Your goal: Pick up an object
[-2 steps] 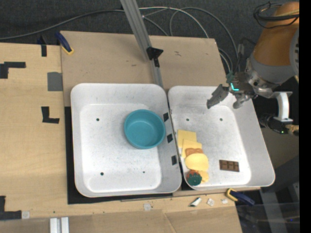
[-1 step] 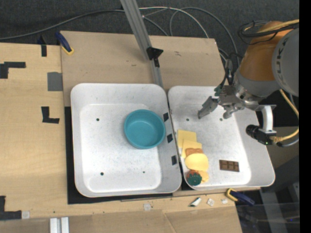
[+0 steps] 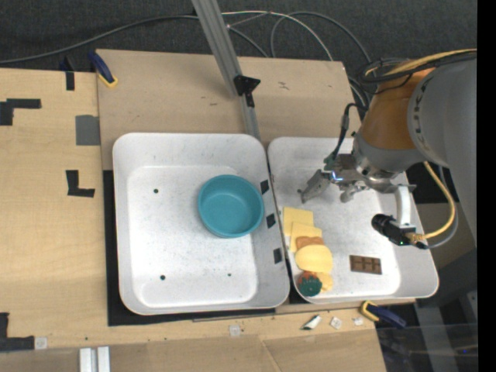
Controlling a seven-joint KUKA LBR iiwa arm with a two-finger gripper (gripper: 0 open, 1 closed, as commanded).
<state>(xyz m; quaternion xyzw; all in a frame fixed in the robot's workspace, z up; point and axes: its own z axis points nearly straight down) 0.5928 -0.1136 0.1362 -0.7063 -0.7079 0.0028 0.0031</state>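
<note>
Hand [image 3: 328, 190] hovers spread over right bin [image 3: 403, 285]; no writing legible.

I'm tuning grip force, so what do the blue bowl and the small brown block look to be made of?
The blue bowl in the left bin looks like moulded plastic: even teal colour, smooth rounded rim, a soft sheen. The small brown block in the right bin is flat, matt and ridged into squares, like a toy chocolate bar, probably plastic or rubber; the view is too coarse to be sure.

Surface finishes, overhead view.
Blue bowl [image 3: 229, 205]: smooth plastic, slight sheen. Bins [image 3: 139, 177]: matt speckled white. Counter [image 3: 46, 130]: matt wood grain.
</note>
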